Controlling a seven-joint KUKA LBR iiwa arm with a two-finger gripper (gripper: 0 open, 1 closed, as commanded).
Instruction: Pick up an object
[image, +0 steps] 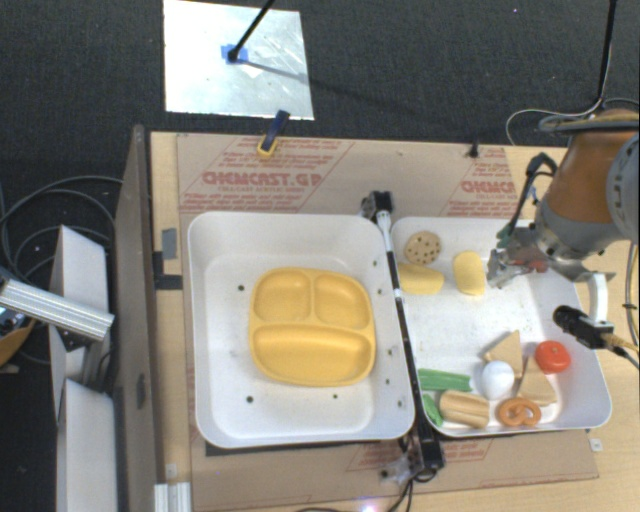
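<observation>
The right bin (600, 400) holds several toy foods. A round cookie (423, 246), a pale yellow piece (420, 281) and a yellow oval piece (469, 272) lie at its far left. Near the front lie a tan wedge (505, 350), a red tomato (552, 356), a white egg (497, 378), a green pod (445, 381), a bread roll (465, 408) and a pretzel (518, 411). My gripper (508, 264) hangs low over the bin's far right part, just right of the yellow oval piece. Nothing shows in its grasp.
The left bin (215, 300) carries a yellow divided plate (310, 325). A black divider bar (395, 300) runs between the bins. A black handle-like part (580, 325) juts over the right bin's right wall. Cables trail at the far right.
</observation>
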